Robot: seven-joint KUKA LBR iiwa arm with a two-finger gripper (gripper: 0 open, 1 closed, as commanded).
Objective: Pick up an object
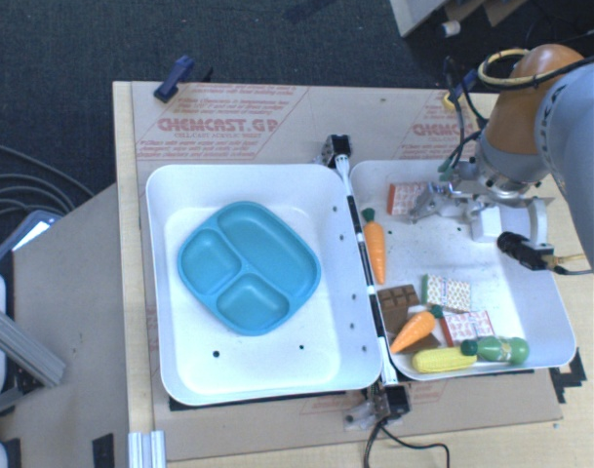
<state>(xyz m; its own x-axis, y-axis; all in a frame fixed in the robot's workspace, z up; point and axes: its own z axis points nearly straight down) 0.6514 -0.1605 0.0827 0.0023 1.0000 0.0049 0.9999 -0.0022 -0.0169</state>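
Note:
My gripper (439, 201) hangs low over the far part of the right bin (550, 300), under the grey arm with its orange band (519, 105). Just left of it lies a small red-patterned packet (405, 198). A carrot (375, 250) lies along the bin's left wall. At the near end sit a brown chocolate bar (395, 306), a second carrot (412, 331), a yellow corn cob (443, 361), a green piece (501, 349) and two patterned packets (449, 292) (467, 325). I see nothing held in the gripper.
The left bin (170, 291) holds a blue divided plate (248, 266). A black clip (337, 149) sits at the far end of the seam between the bins. The bins rest on a cardboard sheet (218, 120); a blue clamp (173, 78) sits at its far left edge.

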